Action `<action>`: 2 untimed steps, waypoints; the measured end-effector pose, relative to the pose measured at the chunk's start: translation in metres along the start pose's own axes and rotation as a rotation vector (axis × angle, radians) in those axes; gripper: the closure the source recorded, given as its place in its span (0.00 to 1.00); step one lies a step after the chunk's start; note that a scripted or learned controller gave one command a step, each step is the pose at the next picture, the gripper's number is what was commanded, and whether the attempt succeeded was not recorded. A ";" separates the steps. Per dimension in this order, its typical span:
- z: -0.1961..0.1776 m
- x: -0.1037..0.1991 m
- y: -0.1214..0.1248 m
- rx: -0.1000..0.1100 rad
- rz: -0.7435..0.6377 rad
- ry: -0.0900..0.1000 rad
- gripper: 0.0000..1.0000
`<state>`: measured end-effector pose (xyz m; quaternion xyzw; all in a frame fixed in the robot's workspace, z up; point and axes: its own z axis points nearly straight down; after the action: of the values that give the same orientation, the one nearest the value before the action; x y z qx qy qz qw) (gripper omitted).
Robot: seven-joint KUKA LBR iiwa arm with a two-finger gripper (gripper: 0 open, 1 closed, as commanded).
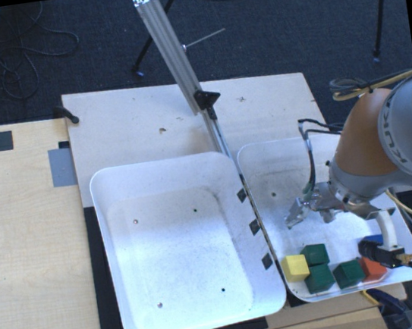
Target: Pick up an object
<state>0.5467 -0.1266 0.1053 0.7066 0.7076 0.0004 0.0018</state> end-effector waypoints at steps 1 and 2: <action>0.013 0.026 0.018 0.002 0.001 0.001 0.00; 0.014 0.021 0.069 0.001 0.001 0.002 0.00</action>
<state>0.6153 -0.1052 0.0911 0.7069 0.7073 0.0005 0.0007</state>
